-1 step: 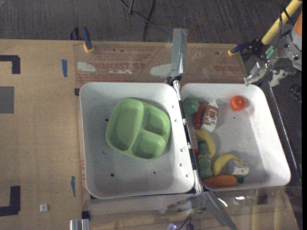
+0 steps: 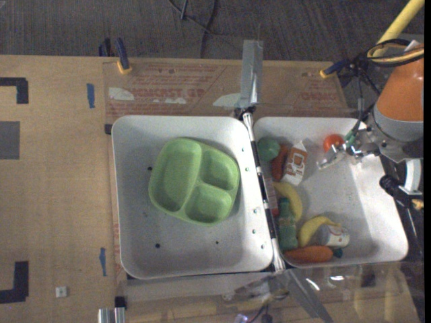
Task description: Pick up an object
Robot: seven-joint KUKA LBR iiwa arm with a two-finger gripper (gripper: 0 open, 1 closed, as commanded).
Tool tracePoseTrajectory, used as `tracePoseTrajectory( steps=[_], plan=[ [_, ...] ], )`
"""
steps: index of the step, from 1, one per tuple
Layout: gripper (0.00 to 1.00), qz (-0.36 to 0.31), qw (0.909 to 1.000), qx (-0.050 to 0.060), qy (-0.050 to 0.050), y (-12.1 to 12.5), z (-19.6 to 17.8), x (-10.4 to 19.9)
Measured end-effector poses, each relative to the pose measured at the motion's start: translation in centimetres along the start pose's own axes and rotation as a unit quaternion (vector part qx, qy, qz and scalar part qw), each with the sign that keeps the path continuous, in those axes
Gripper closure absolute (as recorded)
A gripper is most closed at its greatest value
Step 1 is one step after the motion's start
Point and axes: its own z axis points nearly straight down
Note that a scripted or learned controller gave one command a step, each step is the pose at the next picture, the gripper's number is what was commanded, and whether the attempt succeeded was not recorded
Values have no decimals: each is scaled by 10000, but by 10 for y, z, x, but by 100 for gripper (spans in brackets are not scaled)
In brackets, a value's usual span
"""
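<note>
- Wooden bench (image 2: 60, 180) bearing two shallow white bins side by side, blue tape marks along its left part.
- Left bin (image 2: 135, 247) holding a green divided plate (image 2: 195, 180), tilted slightly, near the middle.
- Right bin (image 2: 377, 214) with toys crowded along its left wall and front edge.
- Grey arm with orange band (image 2: 404, 99) reaching in from the right, over the right bin's far right corner.
- Gripper (image 2: 340, 150) low near the bin's back wall, just beside a small red-orange ball (image 2: 333, 141); fingers' state: cannot tell.
- Two bananas (image 2: 313, 226), one by the left wall, one nearer the front.
- Carrot (image 2: 308, 254) lying along the front edge.
- White carton (image 2: 295, 163) and green round toy (image 2: 268, 148) near the back left corner, well apart from the gripper.
</note>
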Motion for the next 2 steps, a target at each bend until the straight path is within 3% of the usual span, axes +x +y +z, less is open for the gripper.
tracePoseTrajectory(
  steps=[1, 2],
  plan=[
    [0, 268, 9996, -39, -20, 46, 23, 21],
    [0, -117, 9997, -193, -120, 46, 21, 57]
  ],
)
